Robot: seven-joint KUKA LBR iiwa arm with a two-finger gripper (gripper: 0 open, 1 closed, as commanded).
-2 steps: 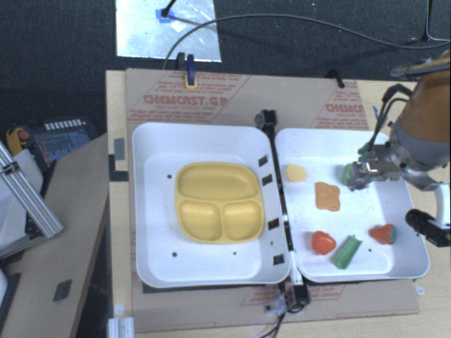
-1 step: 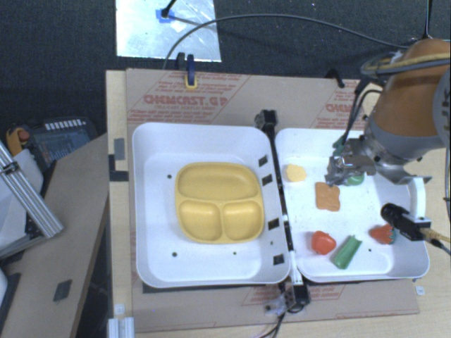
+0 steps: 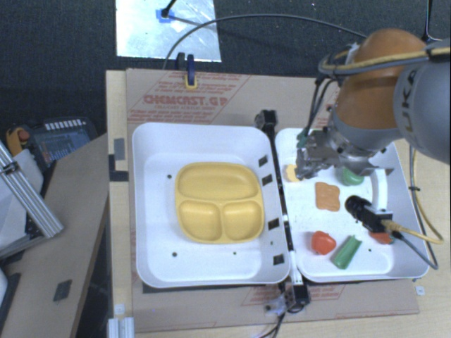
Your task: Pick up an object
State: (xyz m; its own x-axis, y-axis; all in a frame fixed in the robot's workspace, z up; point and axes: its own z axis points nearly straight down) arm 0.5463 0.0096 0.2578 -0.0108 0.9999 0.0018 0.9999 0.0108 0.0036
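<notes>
Gripper [image 3: 308,166] hangs low over the right bin [image 3: 402,263], by its rim next to the left bin [image 3: 151,210]; whether its jaws are spread or pressed together, I cannot tell. Orange waffle piece [image 3: 327,196] lies just beside it, red piece [image 3: 323,242] and green block [image 3: 347,251] nearer the bin's front wall.

Robotics lab, KUKA arm [image 3: 394,83], 2 bins [image 3: 204,136]

Below the gripper [image 3: 308,166] lies a flat orange biscuit-like rectangular piece [image 3: 327,196]; farther below, a glossy red-orange rounded toy [image 3: 323,242] rests just beside a tilted green plastic block [image 3: 347,252].
</notes>
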